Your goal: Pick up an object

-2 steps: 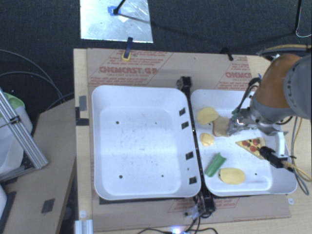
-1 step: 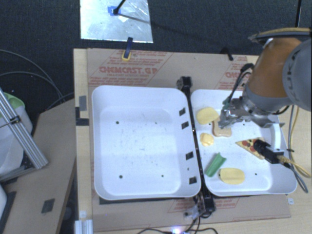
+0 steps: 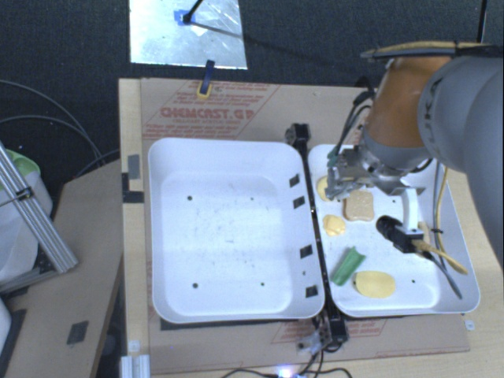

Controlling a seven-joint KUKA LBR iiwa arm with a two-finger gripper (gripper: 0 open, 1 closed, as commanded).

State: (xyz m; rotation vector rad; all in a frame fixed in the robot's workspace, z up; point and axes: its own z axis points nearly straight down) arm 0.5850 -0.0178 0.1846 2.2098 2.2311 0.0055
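My gripper hangs low over the far left part of the right bin. A tan toast-like slice lies just to its right, close to it. Partly hidden under the gripper's left side is a small yellow piece. Nearer the camera in the same bin lie a yellow lump, a green stick-shaped piece and a yellow oval. I see nothing lifted off the bin floor.
The left bin sits beside the right one, and a black clip-lined divider runs between them. The grey arm with its orange band covers the right bin's far right. A silver sheet lies beyond the bench.
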